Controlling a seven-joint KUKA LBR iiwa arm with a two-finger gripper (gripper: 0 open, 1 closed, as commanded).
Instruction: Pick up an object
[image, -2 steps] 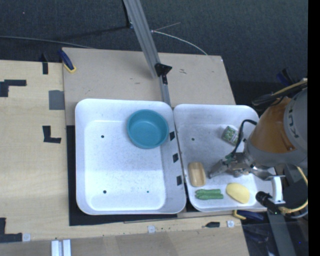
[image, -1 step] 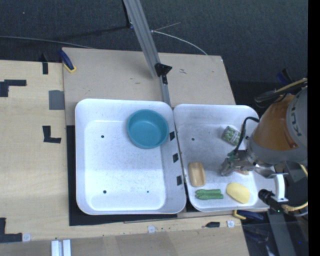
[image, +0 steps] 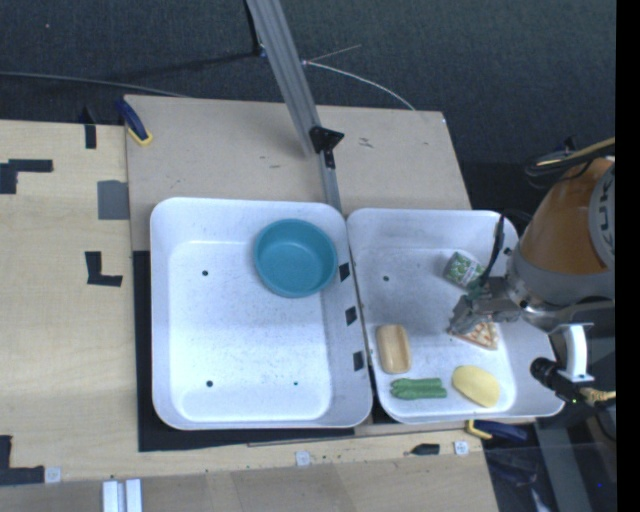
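In the right bin (image: 400, 240) my gripper (image: 468, 318) reaches down from the right, its tips just at the left edge of an orange pizza-slice toy (image: 484, 335). A small green can (image: 460, 268) lies a little above the gripper. A hot-dog bun (image: 393, 348) lies to the lower left, a green bean pod (image: 417, 388) below that, and a yellow lemon-like piece (image: 477, 385) at the bin's lower right. The dark fingers are too small to read, and I see nothing lifted between them.
The left bin (image: 200, 340) holds a blue bowl (image: 294, 257) near its top right corner. A grey pole (image: 295, 85) slants down to the divider between the bins. The arm's orange band (image: 565, 230) hangs over the right bin's right rim.
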